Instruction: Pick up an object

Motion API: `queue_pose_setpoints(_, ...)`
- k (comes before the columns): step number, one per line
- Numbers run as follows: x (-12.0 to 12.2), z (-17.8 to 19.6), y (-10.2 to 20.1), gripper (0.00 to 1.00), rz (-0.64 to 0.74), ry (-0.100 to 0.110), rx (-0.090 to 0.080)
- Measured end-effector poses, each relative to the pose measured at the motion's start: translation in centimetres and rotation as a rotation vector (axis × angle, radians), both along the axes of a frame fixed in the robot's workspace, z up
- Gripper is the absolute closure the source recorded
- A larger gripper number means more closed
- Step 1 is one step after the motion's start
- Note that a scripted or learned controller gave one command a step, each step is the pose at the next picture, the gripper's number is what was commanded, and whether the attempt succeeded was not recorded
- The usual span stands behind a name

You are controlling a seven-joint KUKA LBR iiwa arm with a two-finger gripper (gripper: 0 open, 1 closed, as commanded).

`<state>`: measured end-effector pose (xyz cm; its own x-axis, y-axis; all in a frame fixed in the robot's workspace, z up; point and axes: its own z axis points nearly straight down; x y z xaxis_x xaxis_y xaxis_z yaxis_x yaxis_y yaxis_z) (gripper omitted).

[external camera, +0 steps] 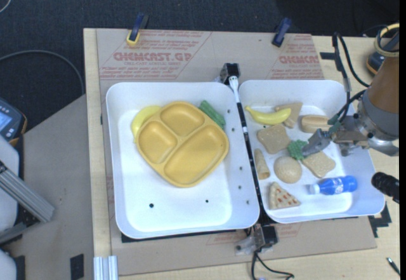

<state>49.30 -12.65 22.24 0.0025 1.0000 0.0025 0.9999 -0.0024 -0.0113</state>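
My gripper hangs low over the middle of the right bin, reaching in from the right. Its tip is right next to a small green toy; I cannot tell whether it touches the toy. Around it lie a banana, a brown bread slice, a bread roll, a toast piece, a round beige item, a waffle wedge and a blue bottle lying on its side.
The left bin holds a yellow divided plate, with a green item at its upper right and a yellow item partly under its left edge. A long beige stick lies by the right bin's left wall.
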Motion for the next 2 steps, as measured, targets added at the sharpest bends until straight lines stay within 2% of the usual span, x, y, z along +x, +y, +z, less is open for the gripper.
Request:
queue_pose_setpoints(1,0.2,0.5,0.0,0.00,0.003,-0.011,-0.002)
queue_pose_setpoints(2,-0.8,-4.4,0.3,0.00,0.002,-0.004,0.001)
